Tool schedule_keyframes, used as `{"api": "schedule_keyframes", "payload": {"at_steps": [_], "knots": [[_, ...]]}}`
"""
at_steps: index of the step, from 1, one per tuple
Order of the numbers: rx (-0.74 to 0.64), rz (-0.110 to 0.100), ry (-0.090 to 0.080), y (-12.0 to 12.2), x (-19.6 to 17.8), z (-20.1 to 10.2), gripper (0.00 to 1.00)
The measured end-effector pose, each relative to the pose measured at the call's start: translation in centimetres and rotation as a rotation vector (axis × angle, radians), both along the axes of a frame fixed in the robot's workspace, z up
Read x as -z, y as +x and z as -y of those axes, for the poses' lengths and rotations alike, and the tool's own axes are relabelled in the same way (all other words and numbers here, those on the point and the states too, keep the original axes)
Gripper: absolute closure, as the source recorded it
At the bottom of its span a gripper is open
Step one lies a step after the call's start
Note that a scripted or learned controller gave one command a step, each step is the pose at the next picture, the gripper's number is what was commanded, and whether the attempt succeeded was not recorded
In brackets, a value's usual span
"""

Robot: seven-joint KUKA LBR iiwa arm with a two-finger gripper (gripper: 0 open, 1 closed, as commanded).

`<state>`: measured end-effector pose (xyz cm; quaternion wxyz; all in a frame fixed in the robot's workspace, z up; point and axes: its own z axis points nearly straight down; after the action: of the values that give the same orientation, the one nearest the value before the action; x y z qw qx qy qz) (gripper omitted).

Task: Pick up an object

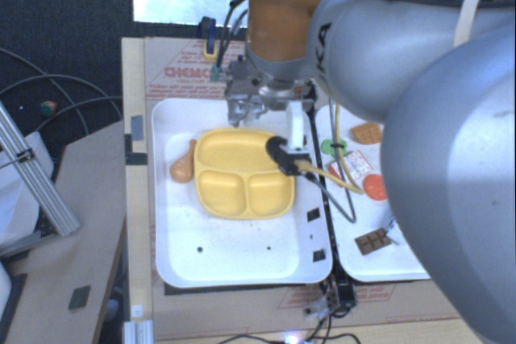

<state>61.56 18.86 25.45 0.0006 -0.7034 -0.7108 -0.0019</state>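
We see open floor along the front of the left bin (234,266), below the yellow divided tray (242,173) that fills its middle. The arm (387,68) blocks the back edge and much of the right bin (379,270), where small items crowd beside a black cable (326,197) crossing the divide.

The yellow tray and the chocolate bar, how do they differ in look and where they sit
The yellow tray is large, rounded and split into three compartments; the chocolate bar is small, flat, brown and rectangular. The tray lies in the left bin, just under the gripper; the chocolate bar lies in the right bin, near its front edge. Both rest flat on a white bin floor.
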Motion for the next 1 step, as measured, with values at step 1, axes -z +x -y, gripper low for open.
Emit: {"api": "schedule_keyframes", "payload": {"at_steps": [1], "knots": [[0.0, -0.003, 0.0, -5.37, -0.82, -5.03, 1.0]]}}
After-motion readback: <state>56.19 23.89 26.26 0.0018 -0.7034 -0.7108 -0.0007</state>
